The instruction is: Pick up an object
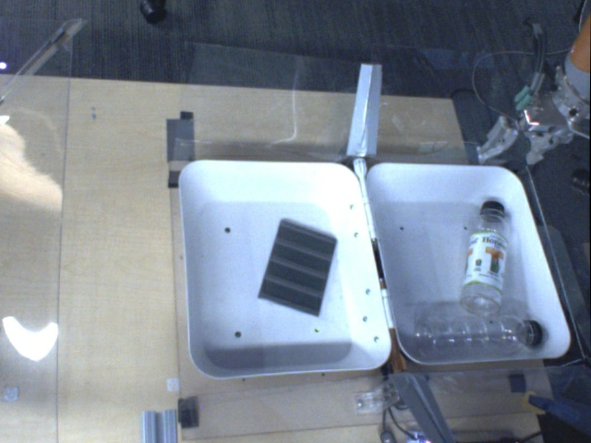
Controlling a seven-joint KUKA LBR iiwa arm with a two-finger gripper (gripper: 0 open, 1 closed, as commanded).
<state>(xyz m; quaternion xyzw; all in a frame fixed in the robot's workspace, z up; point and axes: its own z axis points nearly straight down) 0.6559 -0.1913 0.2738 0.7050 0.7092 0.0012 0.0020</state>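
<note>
Above the right bin's far corner, the gripper hangs with fingers spread and empty, approach step underway; next it must descend onto the upright-labelled bottle.

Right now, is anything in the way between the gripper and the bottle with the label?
Nothing visible is. The gripper sits above the right bin's far right corner, and the labelled bottle lies uncovered below it. A clear bottle lies beside it, on its near side.
</note>
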